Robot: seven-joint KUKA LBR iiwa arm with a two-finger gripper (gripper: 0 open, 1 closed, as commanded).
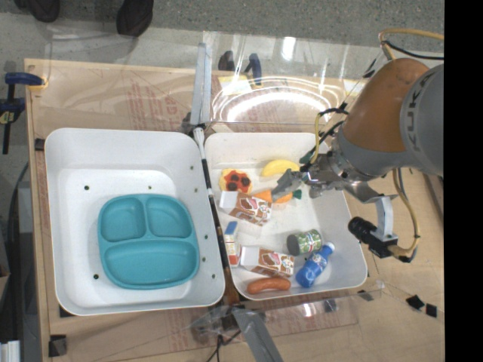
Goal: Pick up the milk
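Right now I see the milk (232, 237), a small white carton with blue print, lying against the left wall of the right bin (343, 277), beside a brown-patterned carton (252, 208). My tool (290, 182) sits up and to the right of it, well apart, low over the bin between the banana (279, 167) and an orange piece (263, 196). I cannot tell how wide the tool stands, and I see nothing gripped in it.
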